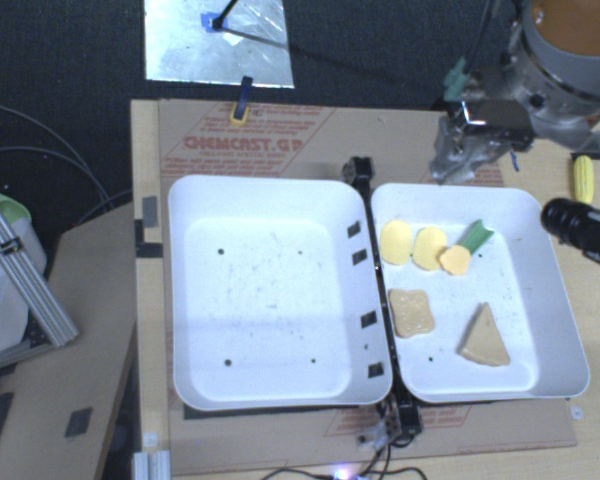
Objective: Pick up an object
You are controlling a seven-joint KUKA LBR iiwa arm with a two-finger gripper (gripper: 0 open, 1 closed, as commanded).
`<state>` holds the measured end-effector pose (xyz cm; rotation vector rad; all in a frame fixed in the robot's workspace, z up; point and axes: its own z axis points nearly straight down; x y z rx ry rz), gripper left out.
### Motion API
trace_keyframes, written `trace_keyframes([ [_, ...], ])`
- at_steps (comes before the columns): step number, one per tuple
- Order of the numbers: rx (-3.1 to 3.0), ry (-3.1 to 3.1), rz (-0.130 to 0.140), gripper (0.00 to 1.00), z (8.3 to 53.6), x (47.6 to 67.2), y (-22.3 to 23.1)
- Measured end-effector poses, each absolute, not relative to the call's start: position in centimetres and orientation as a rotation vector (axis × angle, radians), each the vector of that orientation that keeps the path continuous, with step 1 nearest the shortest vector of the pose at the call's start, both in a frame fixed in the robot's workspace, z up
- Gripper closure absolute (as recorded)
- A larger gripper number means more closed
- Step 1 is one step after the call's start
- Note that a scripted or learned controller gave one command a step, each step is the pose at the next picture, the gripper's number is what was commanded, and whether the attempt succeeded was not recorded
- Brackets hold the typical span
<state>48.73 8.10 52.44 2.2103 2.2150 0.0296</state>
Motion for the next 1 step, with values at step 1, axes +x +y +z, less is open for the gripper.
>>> trace_keyframes([
  [1,2.216,2.235,-0.013,1.00,39.51,48.55,13.35],
])
